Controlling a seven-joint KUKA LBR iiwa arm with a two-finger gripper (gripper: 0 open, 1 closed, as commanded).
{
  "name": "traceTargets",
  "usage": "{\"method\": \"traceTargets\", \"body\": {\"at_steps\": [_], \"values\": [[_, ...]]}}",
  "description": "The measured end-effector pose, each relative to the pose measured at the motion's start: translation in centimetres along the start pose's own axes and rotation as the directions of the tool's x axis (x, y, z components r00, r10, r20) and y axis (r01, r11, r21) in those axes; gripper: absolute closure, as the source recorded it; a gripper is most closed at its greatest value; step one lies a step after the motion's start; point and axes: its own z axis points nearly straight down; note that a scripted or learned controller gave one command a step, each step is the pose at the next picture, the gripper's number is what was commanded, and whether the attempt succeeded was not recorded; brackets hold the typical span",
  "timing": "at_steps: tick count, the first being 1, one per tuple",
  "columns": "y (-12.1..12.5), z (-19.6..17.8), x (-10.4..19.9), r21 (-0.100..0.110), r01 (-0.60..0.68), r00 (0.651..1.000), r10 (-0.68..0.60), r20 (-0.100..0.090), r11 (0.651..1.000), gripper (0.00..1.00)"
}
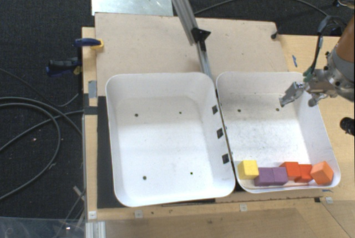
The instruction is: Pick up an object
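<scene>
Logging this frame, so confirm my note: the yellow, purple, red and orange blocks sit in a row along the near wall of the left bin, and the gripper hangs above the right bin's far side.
One detail is wrong: the bin. The camera view shows the yellow block, purple block, red block and orange block in a row along the near wall of the right bin, not the left bin. The gripper does hang above the right bin's far side.

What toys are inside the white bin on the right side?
The right bin holds blocks in a row along its near wall: a yellow block, a purple block, a red-orange block and an orange block. Anything tucked behind them is covered.
</scene>
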Motion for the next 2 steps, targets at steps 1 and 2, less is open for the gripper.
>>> {"method": "traceTargets", "body": {"at_steps": [1,2], "values": [[3.9,-2.6,-2.9,-0.006,0.001,1.000,-0.001,0.003,1.000,0.00],[11.6,-2.1,-4.5,-0.005,0.004,1.000,-0.004,0.003,1.000,0.00]]}}
